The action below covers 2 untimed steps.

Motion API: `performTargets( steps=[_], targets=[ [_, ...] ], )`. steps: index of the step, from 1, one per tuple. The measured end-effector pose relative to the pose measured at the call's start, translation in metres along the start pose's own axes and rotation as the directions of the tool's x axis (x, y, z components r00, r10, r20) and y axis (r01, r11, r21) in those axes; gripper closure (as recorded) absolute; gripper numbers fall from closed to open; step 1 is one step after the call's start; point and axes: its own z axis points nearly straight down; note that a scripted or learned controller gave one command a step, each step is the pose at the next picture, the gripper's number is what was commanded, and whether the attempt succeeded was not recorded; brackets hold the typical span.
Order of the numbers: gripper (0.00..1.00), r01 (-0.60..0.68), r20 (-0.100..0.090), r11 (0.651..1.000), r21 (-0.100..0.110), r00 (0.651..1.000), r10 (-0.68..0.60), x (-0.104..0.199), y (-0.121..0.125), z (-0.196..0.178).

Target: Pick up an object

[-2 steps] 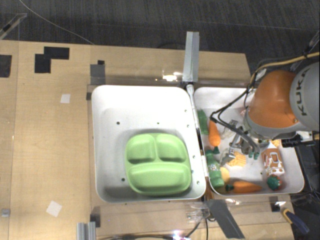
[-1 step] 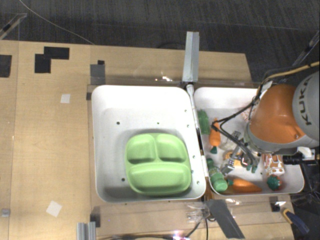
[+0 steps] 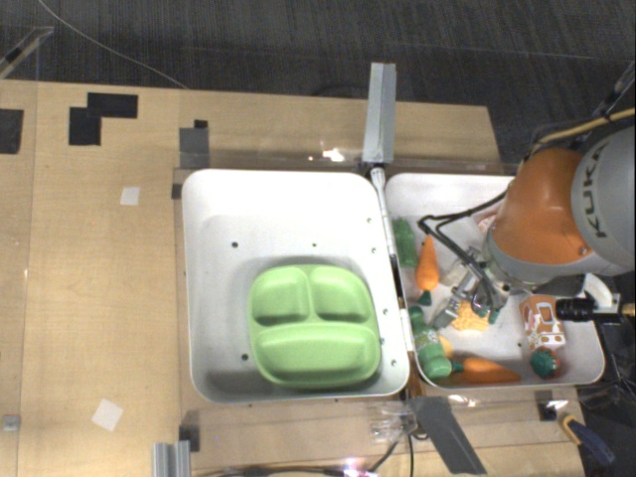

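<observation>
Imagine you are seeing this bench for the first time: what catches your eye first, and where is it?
The big green divided tray stands out, lying in the front half of the left bin. Next comes the arm's orange band over the right bin, with the gripper down among small toy foods. Two orange carrots lie there, one near the bin's left wall, one along its front edge.

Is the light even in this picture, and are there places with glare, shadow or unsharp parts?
Camera view: the light is mostly even; a small bright glare sits on the rim of the left bin, and a soft shadow lies under the green tray. The claw and the small items near it in the right bin look cluttered and slightly unsharp.
</observation>
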Motion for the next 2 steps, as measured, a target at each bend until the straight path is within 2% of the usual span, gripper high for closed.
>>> performTargets(
  steps=[1, 2],
  targets=[
    [0.0, -0.046, -0.001, 0.999, 0.0, 0.999, 0.046, -0.005, 0.004, 0.0],
    [0.0, -0.176, -0.002, 0.984, 0.0, 0.984, 0.176, -0.016, 0.012, 0.001]
  ],
)
